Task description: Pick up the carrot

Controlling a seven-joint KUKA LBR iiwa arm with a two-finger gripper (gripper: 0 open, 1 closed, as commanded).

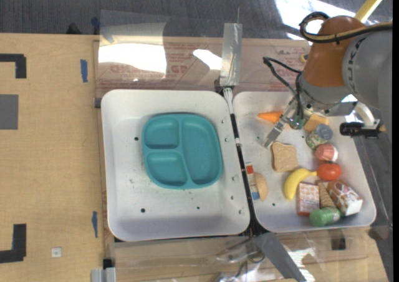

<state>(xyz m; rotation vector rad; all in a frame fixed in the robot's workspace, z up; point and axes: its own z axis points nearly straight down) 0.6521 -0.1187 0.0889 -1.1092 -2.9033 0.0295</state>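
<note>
- Gripper (pixel 278 127) of the grey arm, under the orange band, hangs over the upper part of the right-hand shallow white bin (pixel 368 212); its thin metal fingers (pixel 274 132) slant down to the left, and how far apart they stand cannot be told.
- Nothing is visibly caught between those fingers; their tips lie just below the small orange tapered carrot (pixel 270 116), very near it, though contact cannot be judged.
- The carrot lies on the bin floor near the upper left of the right bin, its narrow end pointing left.
- Below the gripper sits a flat tan slice of toast (pixel 285 156), and beside that a curved yellow banana (pixel 295 182).
- To the right stand a glossy red tomato (pixel 330 171), a pinkish round piece (pixel 326 153), and a round green and blue piece (pixel 317 134) above it.
- Along the lower edge are small printed cartons (pixel 308 198) and a smooth green rounded vegetable (pixel 324 216).
- A pale beige lump (pixel 260 186) rests against the bin's left wall.
- The left-hand white bin (pixel 118 212) holds a teal plastic plate with three compartments (pixel 182 150), rounded at its corners.
</note>
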